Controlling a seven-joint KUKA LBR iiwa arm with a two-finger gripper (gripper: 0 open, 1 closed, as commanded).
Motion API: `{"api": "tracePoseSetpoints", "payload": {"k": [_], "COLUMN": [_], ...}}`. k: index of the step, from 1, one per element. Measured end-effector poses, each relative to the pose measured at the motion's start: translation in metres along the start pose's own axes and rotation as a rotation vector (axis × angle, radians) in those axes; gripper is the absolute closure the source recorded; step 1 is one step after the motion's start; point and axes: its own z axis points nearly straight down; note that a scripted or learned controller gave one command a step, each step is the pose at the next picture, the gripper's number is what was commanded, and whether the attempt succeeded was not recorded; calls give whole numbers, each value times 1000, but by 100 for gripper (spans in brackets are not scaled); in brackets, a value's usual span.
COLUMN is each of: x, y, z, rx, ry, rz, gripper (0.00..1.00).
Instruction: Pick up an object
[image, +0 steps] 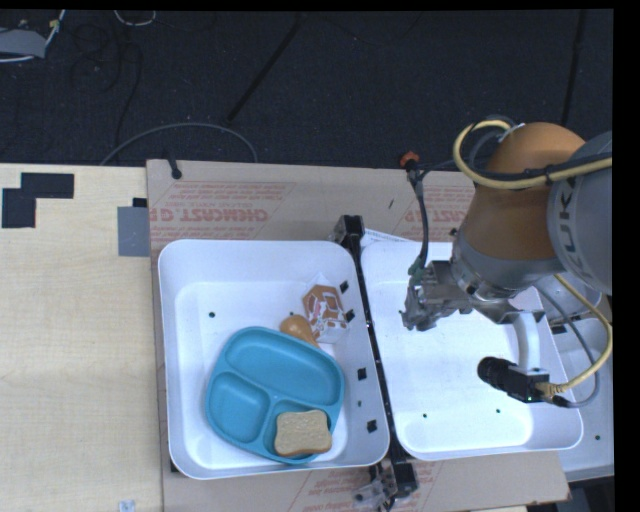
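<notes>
A blue divided plate (262, 385) lies in the left bin (185, 300), with a tan slice of bread (302, 432) in its near right compartment. Behind the plate, a small orange-brown piece (297, 327) sits beside a clear packet with a brown and white print (325, 306). My gripper (418, 312) hangs over the left part of the right bin (460, 420), just right of the divider between the bins. Nothing shows between its fingers, and their spacing is hard to read at this angle.
A black clip bar (362, 340) runs along the seam between the two bins. Cables and a black fitting (512, 380) trail from the arm over the right bin's right side. Cardboard (250, 205) lies under the bins, and a wooden bench top (70, 350) extends to the left.
</notes>
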Motion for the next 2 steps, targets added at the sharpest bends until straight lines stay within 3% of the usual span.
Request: {"api": "tracePoseSetpoints", "payload": {"k": [1, 2], "x": [51, 97], "y": [-16, -34], "z": [-4, 17], "rx": [0, 2], "ry": [0, -1], "rz": [-1, -1], "gripper": [100, 100]}}
